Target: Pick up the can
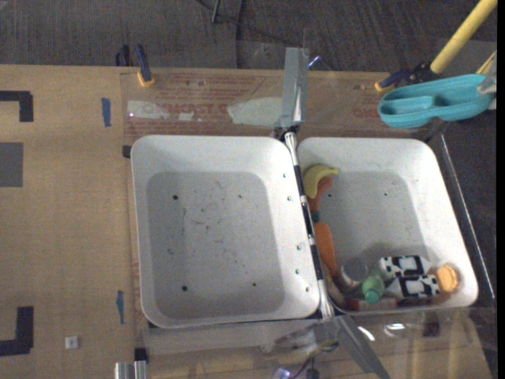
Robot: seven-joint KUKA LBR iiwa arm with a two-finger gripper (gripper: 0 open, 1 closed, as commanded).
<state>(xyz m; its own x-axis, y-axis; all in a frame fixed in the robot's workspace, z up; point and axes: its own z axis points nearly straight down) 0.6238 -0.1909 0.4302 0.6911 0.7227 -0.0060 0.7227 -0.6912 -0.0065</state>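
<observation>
Of the gripper, you cannot tell how far open it is or whether it has hold of anything, so treat the grasp as not made.

Your target looks to be the small dull grey cylindrical can [353,272], though it is small and partly crowded, so the identification is a judgement. It lies in the right-hand shallow white plastic bin [410,160], low in the near left corner, close against the divider between the two bins. Just beside it you have a small green rounded object [372,289], and next to that a black-and-white patterned box-like item [407,276] with a small orange ball [447,276] at its far end. Along the same left wall, further up, lie an elongated orange carrot-shaped piece [325,243] and a yellow banana-shaped toy [318,178]. The left-hand shallow white plastic bin [150,212] sits alongside on the wooden table [63,227].

As for progress, you should judge the task as barely begun: the can rests in the bin among its neighbours, not lifted. Everything is left to do: the approach, closing on the can, and the lift. Expect the corner and the clutter to crowd you.
</observation>
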